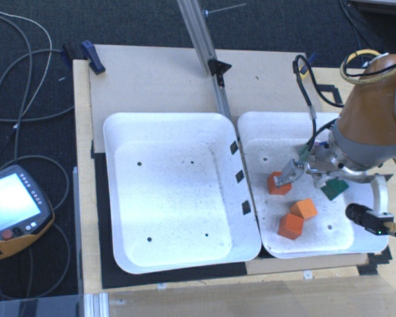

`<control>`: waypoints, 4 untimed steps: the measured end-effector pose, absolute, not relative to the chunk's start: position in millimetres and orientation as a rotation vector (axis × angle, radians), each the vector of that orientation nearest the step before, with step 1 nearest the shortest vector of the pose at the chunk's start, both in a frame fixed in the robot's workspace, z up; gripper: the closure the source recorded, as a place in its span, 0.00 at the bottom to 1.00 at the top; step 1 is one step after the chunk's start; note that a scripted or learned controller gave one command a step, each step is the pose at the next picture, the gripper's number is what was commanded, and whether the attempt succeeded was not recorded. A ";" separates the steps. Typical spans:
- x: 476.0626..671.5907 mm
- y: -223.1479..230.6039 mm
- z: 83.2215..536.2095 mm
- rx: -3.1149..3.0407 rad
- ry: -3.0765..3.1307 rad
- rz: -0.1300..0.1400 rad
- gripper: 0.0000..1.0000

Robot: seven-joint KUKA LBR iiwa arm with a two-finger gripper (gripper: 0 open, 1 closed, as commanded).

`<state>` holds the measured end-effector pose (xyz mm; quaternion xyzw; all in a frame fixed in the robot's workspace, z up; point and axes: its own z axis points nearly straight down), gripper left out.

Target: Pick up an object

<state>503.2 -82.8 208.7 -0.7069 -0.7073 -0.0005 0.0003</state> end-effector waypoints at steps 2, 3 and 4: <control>573.1 -107.9 99.6 -2.223 -2.222 -0.002 0.00; 573.4 -106.6 110.2 -2.221 -2.224 -0.005 1.00; 515.4 -43.7 203.7 -2.214 -2.229 -0.008 1.00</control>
